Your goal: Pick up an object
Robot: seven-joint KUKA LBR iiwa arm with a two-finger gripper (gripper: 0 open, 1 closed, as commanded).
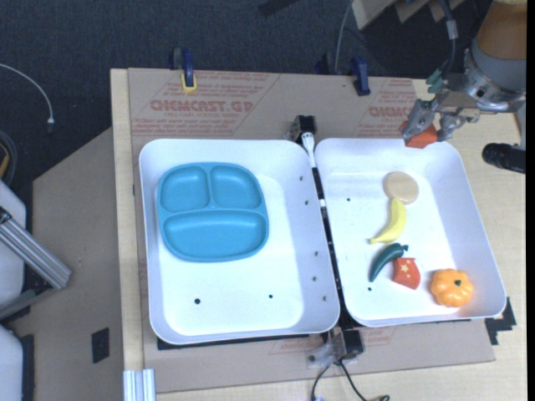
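Your claw [430,124] grips an orange-red piece [421,137] over right bin's [468,190] far rim | below you: cookie [402,187], banana [391,222], pepper [387,260], strawberry [406,273], pumpkin [451,287] | left bin [167,291]: blue plate [214,211]

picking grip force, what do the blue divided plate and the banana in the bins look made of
Blue divided plate: looks like moulded plastic, one even colour, rounded compartment ridges, a soft matte sheen. Banana: probably a plastic or rubber toy, flat uniform yellow and a smooth skin without marks; whether it is hard or soft cannot be told from this view.
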